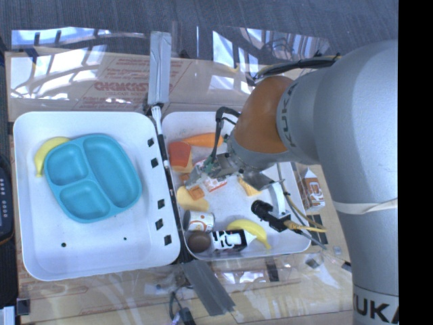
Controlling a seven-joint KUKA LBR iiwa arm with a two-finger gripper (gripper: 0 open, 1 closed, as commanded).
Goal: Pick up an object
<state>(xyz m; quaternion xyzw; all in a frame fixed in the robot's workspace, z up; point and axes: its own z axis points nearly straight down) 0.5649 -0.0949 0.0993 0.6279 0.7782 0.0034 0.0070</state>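
Observation:
My gripper reaches down into the right bin, near its left middle. It hangs over a small white and red packet and an orange-yellow wedge. Around it lie an orange carrot, a red-orange block, a small can, a brown ball, a black and white bottle and a yellow banana. Nothing shows between the fingers.
The left bin holds a blue divided plate with a yellow banana tucked at its upper left edge. The bulky grey arm covers the right bin's right side. A divider with black clips separates the bins.

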